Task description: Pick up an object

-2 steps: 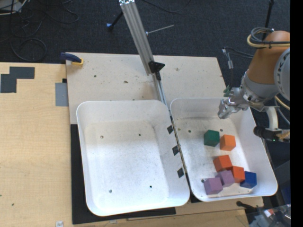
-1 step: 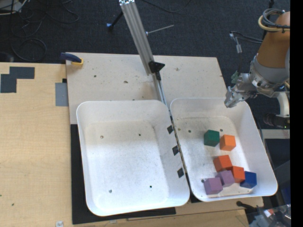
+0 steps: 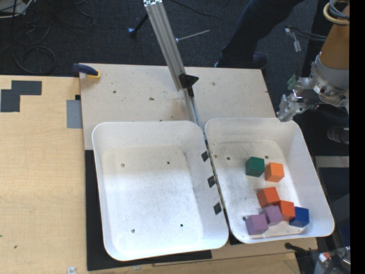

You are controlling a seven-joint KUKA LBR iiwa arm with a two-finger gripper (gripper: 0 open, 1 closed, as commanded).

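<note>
Seven small blocks lie in the right bin (image 3: 305,153), all in its half toward 4 o'clock. A green block (image 3: 255,166) sits nearest the bin's middle, with an orange block (image 3: 275,172) just beside it at 3 o'clock. Below these, a darker orange block (image 3: 268,196) rests close to a cluster along the 5 o'clock rim: a second dark orange block (image 3: 287,209), a blue block (image 3: 299,216) touching it at 4 o'clock, and two purple blocks, one (image 3: 273,214) just beside the other (image 3: 256,224), the latter nearest the rim. None of the blocks is lifted; each rests on the bin floor.

The left bin (image 3: 108,153) adjoins the right bin along a shared edge marked by small black tabs (image 3: 211,181). Both bins rest on the surface (image 3: 131,93), a pale board speckled with dark spots.

The gripper (image 3: 288,108) hangs above the right bin's 1 o'clock corner, well apart from the blocks and carrying nothing visible. Whether the jaws are apart or together cannot be told from this angle. The arm (image 3: 336,50) rises from it toward 1 o'clock.

A slanted metal rail (image 3: 168,41) runs from 12 o'clock down to the junction of the bins. A blue-and-yellow clamp (image 3: 86,71) sits at the surface's 10 o'clock corner.
</note>
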